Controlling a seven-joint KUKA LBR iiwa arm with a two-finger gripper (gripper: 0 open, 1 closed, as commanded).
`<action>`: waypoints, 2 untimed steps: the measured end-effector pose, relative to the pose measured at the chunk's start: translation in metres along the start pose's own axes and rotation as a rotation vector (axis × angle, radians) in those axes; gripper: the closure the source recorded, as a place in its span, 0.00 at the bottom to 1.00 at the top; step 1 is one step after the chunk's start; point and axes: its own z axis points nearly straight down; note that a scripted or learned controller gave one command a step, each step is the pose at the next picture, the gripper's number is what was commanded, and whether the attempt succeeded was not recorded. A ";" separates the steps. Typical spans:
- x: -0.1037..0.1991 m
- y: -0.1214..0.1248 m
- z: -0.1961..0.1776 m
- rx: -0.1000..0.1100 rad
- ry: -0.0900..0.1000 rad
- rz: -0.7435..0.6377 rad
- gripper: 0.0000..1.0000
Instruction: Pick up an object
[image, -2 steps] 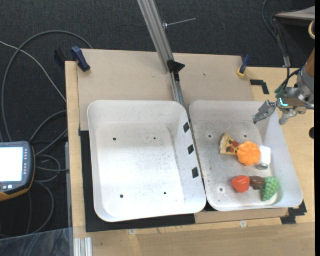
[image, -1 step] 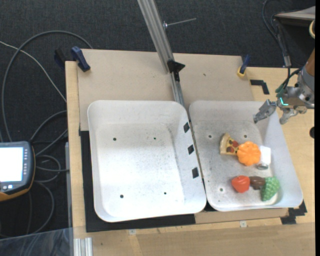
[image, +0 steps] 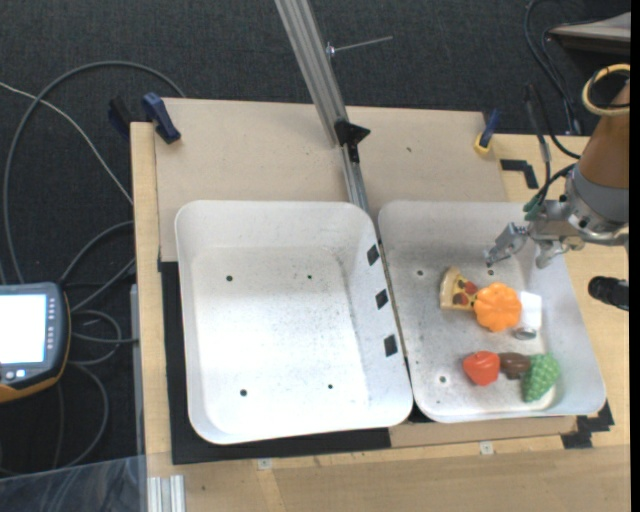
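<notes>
Bearing two shallow white bins side by side: a tan bench (image: 250, 150), sitting on dark carpet. Left bin (image: 200, 240) lying on a black mat (image: 180, 450), tilting slightly; right bin (image: 420, 230) touching it along the middle. Blue clamps (image: 160, 115) gripping the far corners. Metal rail (image: 320, 80) slanting across the far edge.

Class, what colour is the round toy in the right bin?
Orange, seen in the camera view.

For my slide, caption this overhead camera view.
Gripper above the right bin, near pizza slice, orange pumpkin, tomato, grapes.
</notes>
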 end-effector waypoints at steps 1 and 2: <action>0.009 0.004 0.049 -0.002 0.000 -0.001 0.00; 0.010 0.006 0.071 -0.008 -0.001 0.001 0.00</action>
